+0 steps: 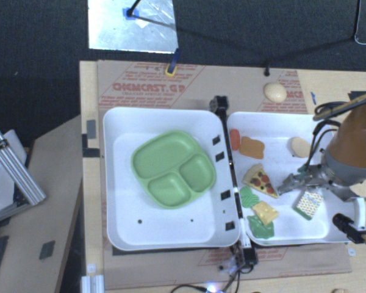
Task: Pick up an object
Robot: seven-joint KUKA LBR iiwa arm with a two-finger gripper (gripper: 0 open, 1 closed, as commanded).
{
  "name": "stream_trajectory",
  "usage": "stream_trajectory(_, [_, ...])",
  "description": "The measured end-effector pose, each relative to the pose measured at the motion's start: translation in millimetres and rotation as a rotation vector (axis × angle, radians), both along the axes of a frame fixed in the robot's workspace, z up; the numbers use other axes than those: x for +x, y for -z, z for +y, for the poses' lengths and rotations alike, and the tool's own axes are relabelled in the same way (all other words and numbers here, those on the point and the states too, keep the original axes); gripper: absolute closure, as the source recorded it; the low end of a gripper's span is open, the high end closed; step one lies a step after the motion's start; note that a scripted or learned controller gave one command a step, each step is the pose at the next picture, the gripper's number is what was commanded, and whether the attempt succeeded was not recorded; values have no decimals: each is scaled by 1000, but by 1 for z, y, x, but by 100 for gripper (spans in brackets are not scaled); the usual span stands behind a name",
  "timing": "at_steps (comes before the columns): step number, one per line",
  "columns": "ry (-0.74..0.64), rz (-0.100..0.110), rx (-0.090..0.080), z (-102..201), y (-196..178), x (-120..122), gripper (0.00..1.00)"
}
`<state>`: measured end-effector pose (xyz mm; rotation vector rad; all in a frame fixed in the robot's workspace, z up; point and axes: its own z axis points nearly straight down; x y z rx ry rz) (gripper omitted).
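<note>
Left bin (119, 163), frame centre-left: green divided plate (174, 168) inside. Right bin (274, 119): orange piece (252, 147), pizza slice (260, 180), green and yellow toy food (262, 218) at lower left corner, patterned block (309, 204). Gripper (297, 183) low over right bin, between pizza slice and patterned block; grip state cannot tell. Arm (354, 151) at right edge.

pizza slice toy (260, 180) | flat, tilted | right bin (274, 122), left-centre | beside green leaf toy (249, 197)
</note>
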<state>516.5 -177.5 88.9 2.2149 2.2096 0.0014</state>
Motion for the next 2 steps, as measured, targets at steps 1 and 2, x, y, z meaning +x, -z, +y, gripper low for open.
stream_trajectory(1, [-1, -16, -7, -1, -14, 4, 100])
stream_trajectory(2, [-3, 4, 6, -13, -67, 6, 100])
